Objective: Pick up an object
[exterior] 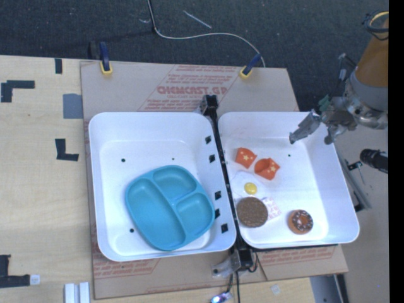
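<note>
Blue tray (169,206) in left bin (101,169)

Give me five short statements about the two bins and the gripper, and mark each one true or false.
1. The blue divided plastic plate lies in the left white bin. True.
2. The chocolate-frosted doughnut with sprinkles sits in the left bin. False: it lies in the right white bin, near its front right corner.
3. The gripper hovers over the right bin's far right part with nothing between its fingers. True.
4. The two orange-red blocks lie side by side in the right bin. True.
5. The small yellow round piece rests on the blue plate. False: it lies on the right bin's floor, just above the brown round cookie.
</note>
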Robot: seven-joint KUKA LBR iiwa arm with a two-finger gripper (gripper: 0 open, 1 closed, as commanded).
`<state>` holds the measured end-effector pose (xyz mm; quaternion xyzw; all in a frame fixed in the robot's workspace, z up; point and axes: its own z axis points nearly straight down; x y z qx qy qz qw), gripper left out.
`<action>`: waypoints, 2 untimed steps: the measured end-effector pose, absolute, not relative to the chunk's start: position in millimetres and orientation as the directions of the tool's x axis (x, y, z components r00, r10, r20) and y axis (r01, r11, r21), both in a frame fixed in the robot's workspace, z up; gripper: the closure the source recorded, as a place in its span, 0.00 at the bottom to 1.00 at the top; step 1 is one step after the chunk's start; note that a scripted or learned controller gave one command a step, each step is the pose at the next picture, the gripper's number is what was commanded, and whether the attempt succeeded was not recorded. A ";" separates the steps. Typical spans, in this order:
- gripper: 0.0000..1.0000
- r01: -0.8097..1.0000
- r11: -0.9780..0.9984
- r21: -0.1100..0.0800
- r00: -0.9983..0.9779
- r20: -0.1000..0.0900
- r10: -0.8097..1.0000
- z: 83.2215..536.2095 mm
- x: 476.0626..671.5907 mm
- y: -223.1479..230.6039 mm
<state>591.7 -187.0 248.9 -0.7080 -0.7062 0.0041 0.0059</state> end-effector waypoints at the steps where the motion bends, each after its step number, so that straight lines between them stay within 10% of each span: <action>1: 0.00 1.000 0.001 -0.001 -0.001 0.000 1.000 256.7 594.2 -186.3; 2: 0.00 1.000 0.001 -0.006 -0.001 0.000 1.000 200.0 602.8 -188.6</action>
